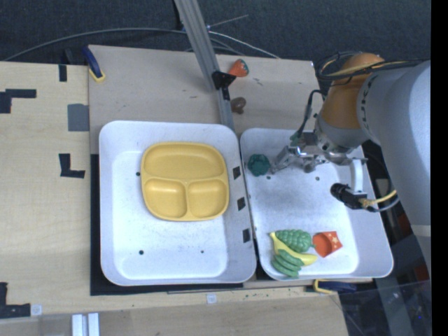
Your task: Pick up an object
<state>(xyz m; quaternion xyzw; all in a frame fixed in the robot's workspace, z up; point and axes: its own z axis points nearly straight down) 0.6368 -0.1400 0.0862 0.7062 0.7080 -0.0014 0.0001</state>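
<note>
Beside claw (288,158), left, green object (259,164)

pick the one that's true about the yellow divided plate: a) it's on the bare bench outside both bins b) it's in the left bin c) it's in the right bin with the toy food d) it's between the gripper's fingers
b: the yellow divided plate lies flat in the left bin, while the green, yellow and orange toy food sits in the right bin near its front edge.
</note>
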